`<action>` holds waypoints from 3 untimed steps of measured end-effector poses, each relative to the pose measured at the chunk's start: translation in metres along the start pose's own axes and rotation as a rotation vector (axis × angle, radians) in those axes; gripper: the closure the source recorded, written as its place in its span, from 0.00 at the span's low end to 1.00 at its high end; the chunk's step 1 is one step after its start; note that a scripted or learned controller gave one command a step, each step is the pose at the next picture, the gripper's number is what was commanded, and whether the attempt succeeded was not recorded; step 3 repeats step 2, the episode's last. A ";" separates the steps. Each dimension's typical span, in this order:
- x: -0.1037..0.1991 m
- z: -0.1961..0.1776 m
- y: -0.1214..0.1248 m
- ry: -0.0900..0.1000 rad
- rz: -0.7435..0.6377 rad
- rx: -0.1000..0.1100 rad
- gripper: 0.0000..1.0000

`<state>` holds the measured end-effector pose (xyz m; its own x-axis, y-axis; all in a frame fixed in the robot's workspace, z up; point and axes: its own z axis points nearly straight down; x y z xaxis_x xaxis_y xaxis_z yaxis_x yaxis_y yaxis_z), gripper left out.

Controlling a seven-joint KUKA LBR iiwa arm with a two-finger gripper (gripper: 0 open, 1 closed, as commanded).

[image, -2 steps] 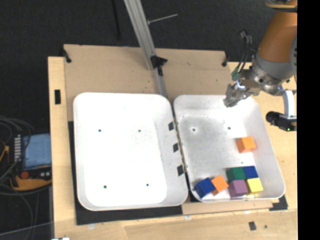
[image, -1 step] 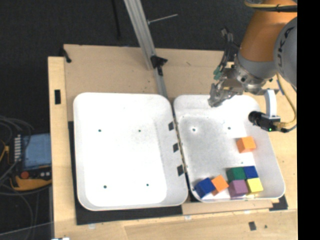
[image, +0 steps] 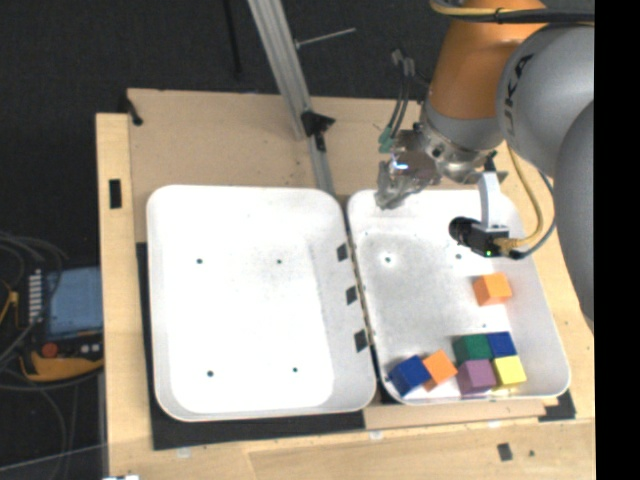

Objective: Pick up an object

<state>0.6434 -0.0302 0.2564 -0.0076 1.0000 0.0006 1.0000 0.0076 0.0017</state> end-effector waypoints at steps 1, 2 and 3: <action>0.047 0.013 0.006 0.000 0.001 0.003 1.00; 0.106 0.019 0.016 0.000 0.000 0.000 1.00; 0.106 0.019 0.016 0.000 0.000 0.000 1.00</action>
